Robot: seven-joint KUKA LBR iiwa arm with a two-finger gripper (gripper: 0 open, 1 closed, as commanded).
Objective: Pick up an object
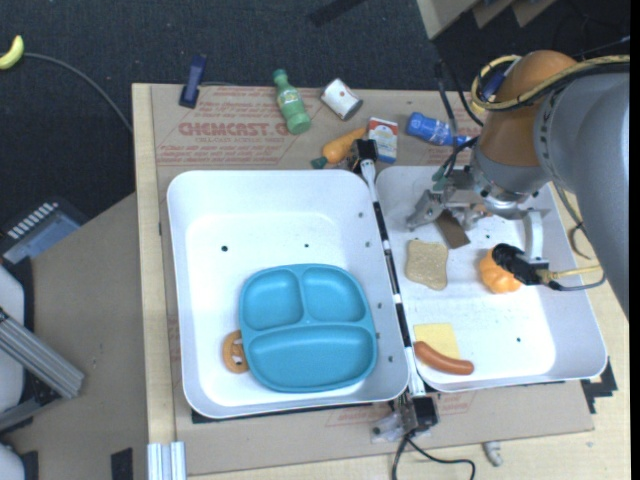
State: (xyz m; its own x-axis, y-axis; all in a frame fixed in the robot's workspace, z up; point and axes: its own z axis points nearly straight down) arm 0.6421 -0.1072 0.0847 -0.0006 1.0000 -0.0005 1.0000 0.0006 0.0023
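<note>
**Robot arm hovers over toy food in right-hand bin**

Nearest the camera, a toy sausage point(443, 359) lies touching a yellow cheese slice point(436, 338) at the front edge of the right bin point(560, 353). In the left bin point(200, 268) a blue divided plate point(303, 325) sits toward the front, with a small pretzel point(234, 352) tucked against its left side.

Farther back in the right bin, a slice of toy bread point(427, 264) lies flat, with an orange piece point(499, 272) well to its right. The gripper point(447, 211) hangs just behind the bread, near the bin's rear wall; whether the jaws are spread or pressed together cannot be told from this angle, and nothing is visibly held.

The bread looks the likeliest target: probably light and stiffish, but thin and flat, so it would have to be taken across its narrow edges, and it could slide on the smooth bin floor.

Beyond the bins, on the table point(230, 128), lie a green bottle point(292, 102), a small carton point(381, 138), a blue bottle point(432, 128) and a white can point(341, 98).
</note>
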